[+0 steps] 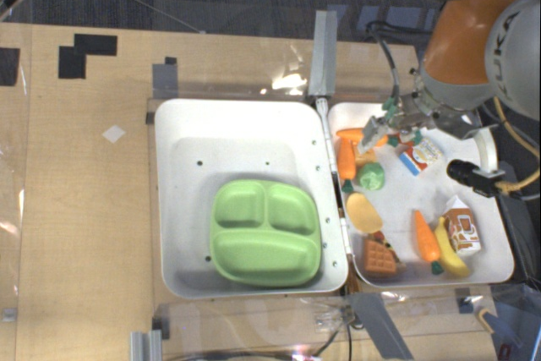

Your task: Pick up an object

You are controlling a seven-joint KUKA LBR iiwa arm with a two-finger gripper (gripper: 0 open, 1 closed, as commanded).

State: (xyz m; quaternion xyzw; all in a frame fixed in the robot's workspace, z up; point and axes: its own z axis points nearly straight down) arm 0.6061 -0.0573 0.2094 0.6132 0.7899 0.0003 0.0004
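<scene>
My gripper (382, 131) hangs over the upper left part of the right bin (499, 266). Its fingers stand open and nothing shows between them. Just below and left of it lies an orange toy vegetable (346, 156), with a green ball (370, 177) beside that. A red, white and blue packet (419, 156) lies to the gripper's right. Further down the bin are a yellow oval piece (364, 214), a waffle (380, 257), a carrot (426, 236), a banana (453, 259) and a small brown carton (461, 231).
The left bin (182, 148) holds a green divided plate (266, 231) in its lower half. A metal divider (322, 55) runs between the bins at the back. The arm's orange band (461, 34) and black cables (473, 175) hang over the right bin's upper right.
</scene>
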